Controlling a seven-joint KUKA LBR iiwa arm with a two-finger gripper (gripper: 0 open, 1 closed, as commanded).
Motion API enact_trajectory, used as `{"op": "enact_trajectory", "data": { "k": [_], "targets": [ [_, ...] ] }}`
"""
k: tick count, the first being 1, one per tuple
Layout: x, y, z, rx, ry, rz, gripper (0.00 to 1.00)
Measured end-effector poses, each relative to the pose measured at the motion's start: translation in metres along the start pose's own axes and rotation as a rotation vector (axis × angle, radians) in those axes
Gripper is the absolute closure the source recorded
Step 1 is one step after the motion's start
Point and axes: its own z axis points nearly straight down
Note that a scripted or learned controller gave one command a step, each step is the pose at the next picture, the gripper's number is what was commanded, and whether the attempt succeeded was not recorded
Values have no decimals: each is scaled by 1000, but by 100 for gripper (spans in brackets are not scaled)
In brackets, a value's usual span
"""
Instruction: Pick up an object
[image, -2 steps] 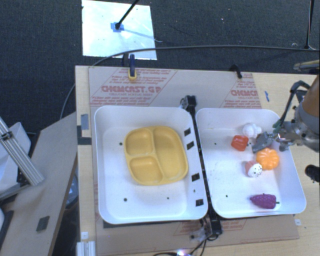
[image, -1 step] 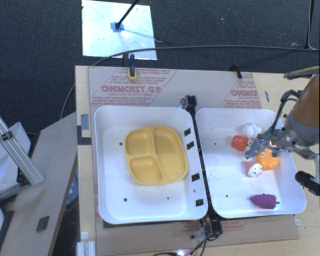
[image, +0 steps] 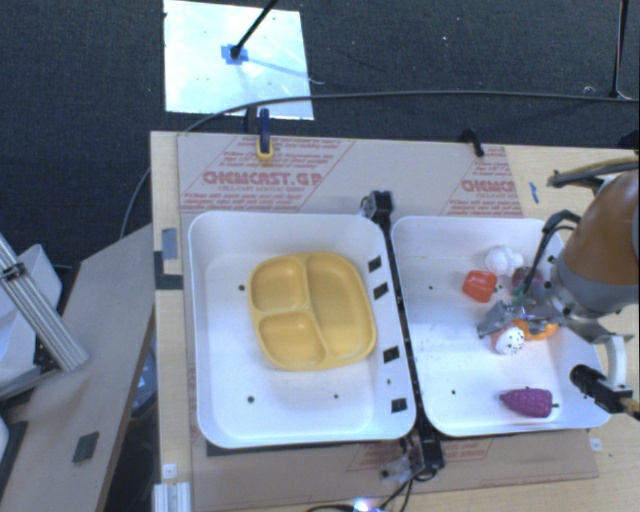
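Arm (image: 605, 245): it is grey and orange and comes in from the right edge of the table (image: 330, 160), over the right bin (image: 440, 400).
Pincer (image: 512, 322): it is low in the right bin, among the small toys near the bin's right side. I cannot tell how it stands or if it has a toy.
Small toys: a white ball with dots (image: 509, 341) sits just by the pincer tip. An orange-red toy (image: 479, 286) is a bit farther back. A white toy (image: 503, 260) is near the bin's back edge. A purple toy (image: 527, 402) lies by the bin's front edge, away from the pincer.
Left bin (image: 215, 330): a yellow tray (image: 310, 310) with three parts lies in the middle.
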Motion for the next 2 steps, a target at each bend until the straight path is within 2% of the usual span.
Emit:
{"op": "enact_trajectory", "data": {
  "k": [1, 2],
  "targets": [
    [1, 1, 37, -2, 0, -1, 0],
    [0, 2, 25, -6, -2, 0, 100]
  ]
}}
